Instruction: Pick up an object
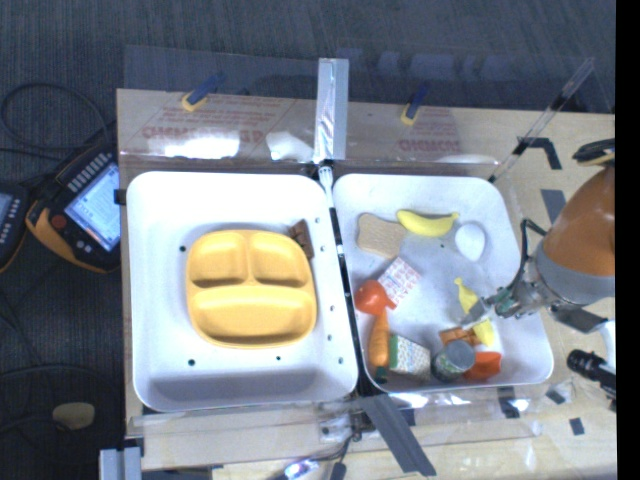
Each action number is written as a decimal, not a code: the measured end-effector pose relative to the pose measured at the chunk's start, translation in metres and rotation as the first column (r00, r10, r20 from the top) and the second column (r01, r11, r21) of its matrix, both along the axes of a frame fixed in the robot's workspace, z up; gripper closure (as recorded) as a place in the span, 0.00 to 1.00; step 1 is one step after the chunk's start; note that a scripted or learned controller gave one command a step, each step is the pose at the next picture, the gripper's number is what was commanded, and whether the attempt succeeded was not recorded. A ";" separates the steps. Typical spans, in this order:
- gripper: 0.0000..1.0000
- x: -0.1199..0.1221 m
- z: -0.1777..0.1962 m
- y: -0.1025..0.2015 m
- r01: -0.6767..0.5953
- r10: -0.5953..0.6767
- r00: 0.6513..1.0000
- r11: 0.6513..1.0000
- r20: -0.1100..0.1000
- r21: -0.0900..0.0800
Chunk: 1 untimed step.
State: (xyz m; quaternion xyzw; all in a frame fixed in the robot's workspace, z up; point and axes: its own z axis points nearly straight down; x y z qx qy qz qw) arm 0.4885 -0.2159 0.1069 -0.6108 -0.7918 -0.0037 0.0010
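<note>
Two white bins stand side by side on the bench. The left bin [150,268] holds one yellow tray [250,286] with three compartments, and one small brown piece [299,234] lies at the tray's 1 o'clock corner. The right bin [500,208] holds many small things. At its 12 o'clock side there is one banana [427,222], with one tan slice of bread [378,233] to its 9 o'clock and one white egg [469,240] to its 3 o'clock. Near the middle lies one white packet with red print [402,279], and at its 8 o'clock one red tomato [371,297] and, below it, one carrot [379,340]. At the bin's 6 o'clock edge lie one green and white pack [407,355], one grey can [456,357] and one red-orange piece [483,365]. The gripper [492,306] is low at the 4 o'clock part of this bin, just beside one small yellow piece [466,294]; I cannot tell whether it is released or clenched.
</note>
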 end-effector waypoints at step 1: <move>1.00 0.077 0.096 0.043 0.074 -0.074 0.997 0.997 -0.004 -0.010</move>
